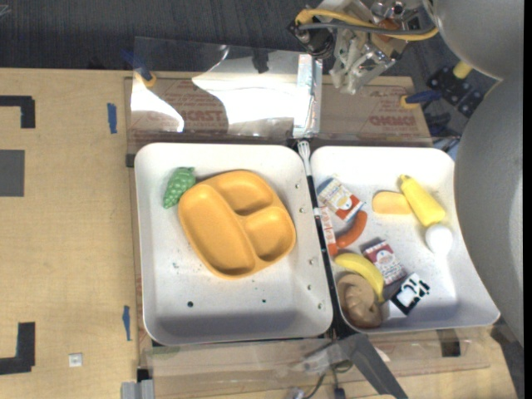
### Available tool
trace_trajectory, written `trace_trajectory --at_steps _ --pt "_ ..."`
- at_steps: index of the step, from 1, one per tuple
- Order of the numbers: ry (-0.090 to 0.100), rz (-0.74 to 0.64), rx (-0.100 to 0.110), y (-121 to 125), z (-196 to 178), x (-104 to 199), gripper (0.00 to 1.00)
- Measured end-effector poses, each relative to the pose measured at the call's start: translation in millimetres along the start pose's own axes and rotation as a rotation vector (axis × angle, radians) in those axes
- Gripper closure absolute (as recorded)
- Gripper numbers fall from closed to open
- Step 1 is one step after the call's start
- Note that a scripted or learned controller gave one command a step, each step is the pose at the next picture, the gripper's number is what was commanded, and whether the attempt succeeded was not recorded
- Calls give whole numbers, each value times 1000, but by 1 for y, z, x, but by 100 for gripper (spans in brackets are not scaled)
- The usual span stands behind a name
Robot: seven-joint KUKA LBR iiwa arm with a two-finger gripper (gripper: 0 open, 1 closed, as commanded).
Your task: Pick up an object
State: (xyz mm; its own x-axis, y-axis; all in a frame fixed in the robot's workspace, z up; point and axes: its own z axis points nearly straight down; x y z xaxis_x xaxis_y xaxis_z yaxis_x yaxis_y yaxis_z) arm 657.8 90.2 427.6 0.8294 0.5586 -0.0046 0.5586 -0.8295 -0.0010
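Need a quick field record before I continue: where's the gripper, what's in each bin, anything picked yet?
gripper: raised beyond the bins' far edge, nothing seen in it
left bin: orange tray, green grapes touching its far-left edge
right bin: yellow bottle, banana, small cartons, other items
picked: not yet

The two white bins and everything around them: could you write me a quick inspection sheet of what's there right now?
Surface: left bin and right bin sit side by side on a wooden bench.
Job's things: right bin holds a yellow bottle, banana, small cartons, a black-and-white box and other small items.
Clutter: left bin holds an orange divided plate with green grapes touching its edge.
Grippers: gripper hangs above the bins' far edge, nothing between its fingers.
Cables: yellow cable loops by the wrist.
Surroundings: shiny plastic sheet, blue tape marks.
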Motion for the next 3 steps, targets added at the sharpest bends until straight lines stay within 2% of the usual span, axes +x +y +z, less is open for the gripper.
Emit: trace_trajectory --at_steps 1,3 --pt "0 -224 0 -36 -52 23 100" --pt "0 151 0 -111 -53 77 100"
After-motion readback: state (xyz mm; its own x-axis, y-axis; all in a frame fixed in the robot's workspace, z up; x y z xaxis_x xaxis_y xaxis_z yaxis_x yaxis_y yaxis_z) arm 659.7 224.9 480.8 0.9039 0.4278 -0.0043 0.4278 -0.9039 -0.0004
